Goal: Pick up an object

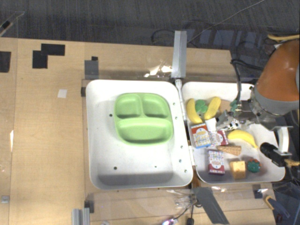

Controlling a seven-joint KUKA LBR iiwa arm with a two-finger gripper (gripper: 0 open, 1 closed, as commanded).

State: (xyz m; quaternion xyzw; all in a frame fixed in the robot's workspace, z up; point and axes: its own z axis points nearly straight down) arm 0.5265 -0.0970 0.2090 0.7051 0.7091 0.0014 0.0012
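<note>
Two bins, one crowded
Left bin holds a green divided plate; right bin has bananas and cartons. Gripper state: can't tell.

Below me the left shallow white plastic bin carries a light green three-compartment plate, lying flat near its middle. Both bins sit on a pale wooden bench marked with black square patches; dark grey carpet lies beyond.
</note>
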